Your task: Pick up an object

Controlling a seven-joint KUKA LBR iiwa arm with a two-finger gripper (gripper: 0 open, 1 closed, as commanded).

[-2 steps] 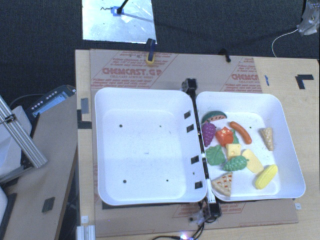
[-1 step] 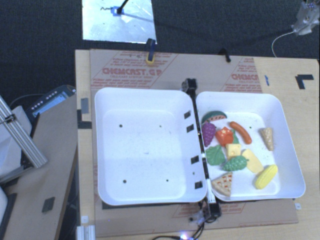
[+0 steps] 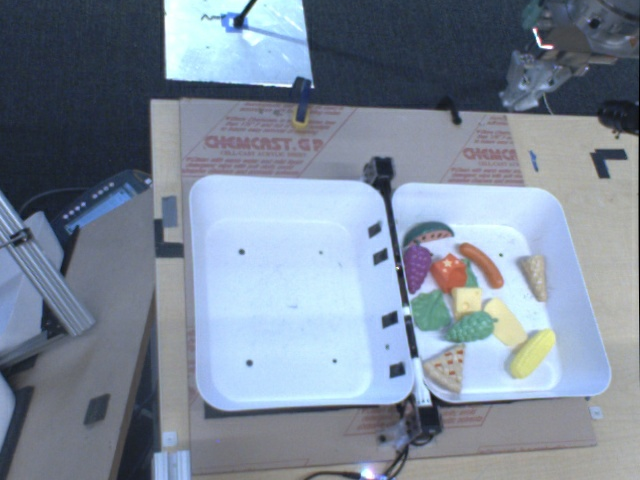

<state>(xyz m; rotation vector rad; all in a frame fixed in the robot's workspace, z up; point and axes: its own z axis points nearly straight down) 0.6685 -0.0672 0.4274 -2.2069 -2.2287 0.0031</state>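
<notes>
- Over in the right-hand shallow white plastic bin (image 3: 575,258), a heap of small plastic toy foods sits bunched against the bin's left wall, from about its 9 o'clock down to its 6 o'clock.
- At the heap's 12 o'clock lies a red watermelon slice with a green rind (image 3: 428,233); just below it, a purple bunch of grapes (image 3: 417,265).
- Touching the grapes on their 3 o'clock side is a red-orange pepper-like piece (image 3: 449,271), and beyond that an orange-red sausage (image 3: 482,264) lies slantwise.
- A small yellow cheese cube (image 3: 467,299) sits at the middle, with a flat green leaf (image 3: 430,311) at its 9 o'clock and a knobbly green vegetable (image 3: 471,326) at its 6 o'clock.
- A pale yellow wedge (image 3: 505,322) leans towards a bright yellow corn cob (image 3: 532,353) at the heap's 4 o'clock.
- A triangular pizza slice (image 3: 446,368) rests at 6 o'clock, near the bin's front rim.
- A tan waffle cone (image 3: 537,276) lies apart at 3 o'clock.
- The left-hand shallow white plastic bin (image 3: 290,298) adjoins the first, joined by black clips.
- Both stand on a brown cardboard sheet with red lettering (image 3: 260,140).
- The grey two-finger gripper (image 3: 528,80) hangs at the scene's 1 o'clock, well apart from the bins and above the dark floor; I cannot tell how its jaws stand.
</notes>
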